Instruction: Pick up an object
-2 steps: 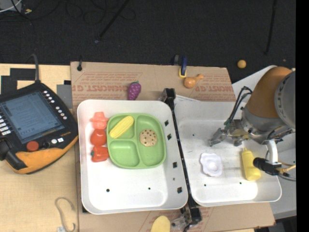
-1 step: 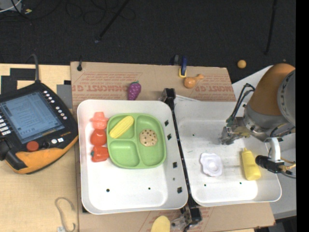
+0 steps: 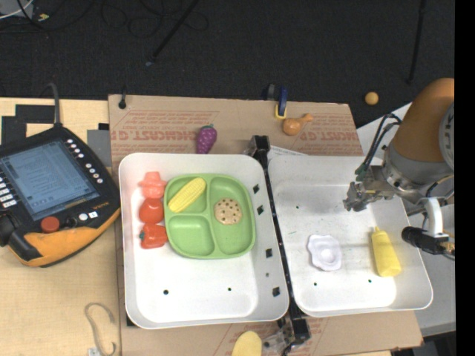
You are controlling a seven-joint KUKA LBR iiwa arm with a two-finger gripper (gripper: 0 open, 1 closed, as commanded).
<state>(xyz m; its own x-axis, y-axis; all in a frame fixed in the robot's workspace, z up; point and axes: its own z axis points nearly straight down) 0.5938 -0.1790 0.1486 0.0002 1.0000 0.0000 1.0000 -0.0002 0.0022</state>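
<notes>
Yellow bottle [image 3: 385, 252] in right bin [image 3: 415, 297], gripper [image 3: 358, 198] above-left (apart); finger state: cannot tell.

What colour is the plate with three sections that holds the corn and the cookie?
Green: the divided plastic plate shows clearly in the camera view.

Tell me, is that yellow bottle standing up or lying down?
Lying down: the yellow bottle rests lengthwise on the right bin floor.

Robotics lab: teach pendant [image 3: 52, 191] on bench, cardboard-backed white bins [image 3: 148, 302], dangling cables [image 3: 178, 13].
</notes>
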